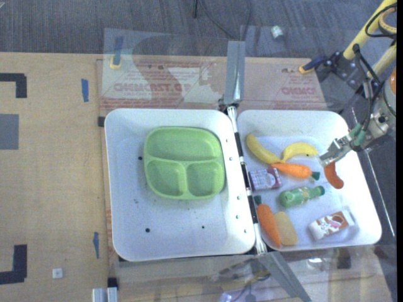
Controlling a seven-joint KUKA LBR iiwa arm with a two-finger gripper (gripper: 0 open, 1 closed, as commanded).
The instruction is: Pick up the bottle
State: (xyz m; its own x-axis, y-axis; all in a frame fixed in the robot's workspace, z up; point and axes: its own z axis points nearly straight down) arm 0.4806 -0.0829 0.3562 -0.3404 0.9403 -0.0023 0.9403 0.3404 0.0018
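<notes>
Hovering tool, fingers unclear, bottle unobstructed

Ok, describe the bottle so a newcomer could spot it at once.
Look in the right bin, the one full of toy food. Near its middle the green bottle lies on its side, just below an orange carrot. It is that bin's sole green item.

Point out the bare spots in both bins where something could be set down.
Left bin: a wide bare strip in front of the green tray, and narrower strips along its left and far sides. Right bin: crowded. Bananas, carrot, bottle and carton fill the middle. The one bare patch lies behind the bananas, along the far wall. The gripper hangs by the right wall.
</notes>
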